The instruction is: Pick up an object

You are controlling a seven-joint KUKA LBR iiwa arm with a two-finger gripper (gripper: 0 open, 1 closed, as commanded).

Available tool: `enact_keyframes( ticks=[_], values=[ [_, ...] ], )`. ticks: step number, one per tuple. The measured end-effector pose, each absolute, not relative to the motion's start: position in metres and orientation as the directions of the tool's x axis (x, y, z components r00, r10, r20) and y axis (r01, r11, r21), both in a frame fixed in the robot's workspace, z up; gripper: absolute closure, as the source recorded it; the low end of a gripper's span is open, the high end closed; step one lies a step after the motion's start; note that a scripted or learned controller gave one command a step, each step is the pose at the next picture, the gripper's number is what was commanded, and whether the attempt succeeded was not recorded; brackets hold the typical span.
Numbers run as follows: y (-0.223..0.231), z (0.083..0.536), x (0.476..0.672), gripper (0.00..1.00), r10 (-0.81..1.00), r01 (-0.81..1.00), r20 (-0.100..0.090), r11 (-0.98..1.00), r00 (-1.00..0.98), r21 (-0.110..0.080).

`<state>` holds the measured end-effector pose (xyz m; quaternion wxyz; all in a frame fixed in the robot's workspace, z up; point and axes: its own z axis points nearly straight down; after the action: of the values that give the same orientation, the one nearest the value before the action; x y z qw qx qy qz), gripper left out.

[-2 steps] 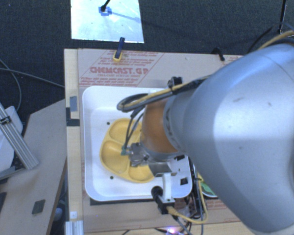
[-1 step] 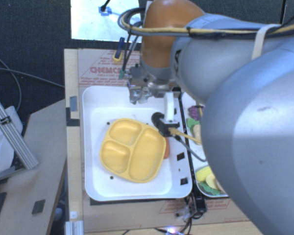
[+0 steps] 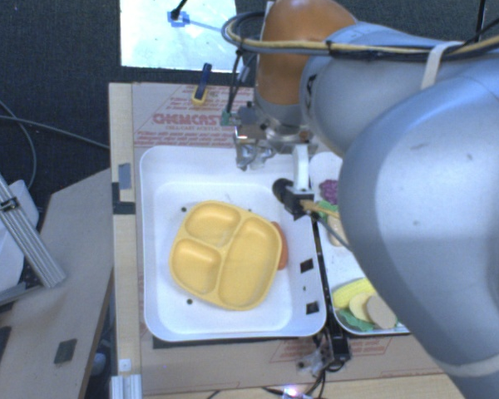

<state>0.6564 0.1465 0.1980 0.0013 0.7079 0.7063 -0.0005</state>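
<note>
Two bins: shallow white plastic bins side by side on the counter; left bin (image 3: 154,248) bare-walled around its load, right bin (image 3: 333,173) largely hidden under the grey arm.
One plate: yellow three-compartment plastic plate (image 3: 225,254), lying flat near the middle of the left bin, tilted a little off square; likely the easiest pick, being large and unobstructed.
One orange piece: a sliver of something orange (image 3: 282,252) showing from under the plate's right edge; shape not clear.
Right-bin items: a purple thing (image 3: 329,191) up and to the right of the plate; a yellow banana-like piece (image 3: 354,290), a tan round piece (image 3: 381,313) and a green strip (image 3: 354,323) to the plate's lower right.
Tool (image 3: 251,158): hanging above the far rim of the left bin, up and slightly right of the plate, well apart from it; nothing seen between its tips.
Tool state: cannot tell whether spread or pressed together.
Stage: judged as approach only, no pick yet; plate resting in the bin.
</note>
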Motion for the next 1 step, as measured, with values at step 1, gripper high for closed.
enact_keyframes(
  ticks=[1],
  values=[
    [0.1252,0.0844,0.6652,1.00,1.000,1.000,-0.002,-0.001,0.001,-0.006]
  ],
)
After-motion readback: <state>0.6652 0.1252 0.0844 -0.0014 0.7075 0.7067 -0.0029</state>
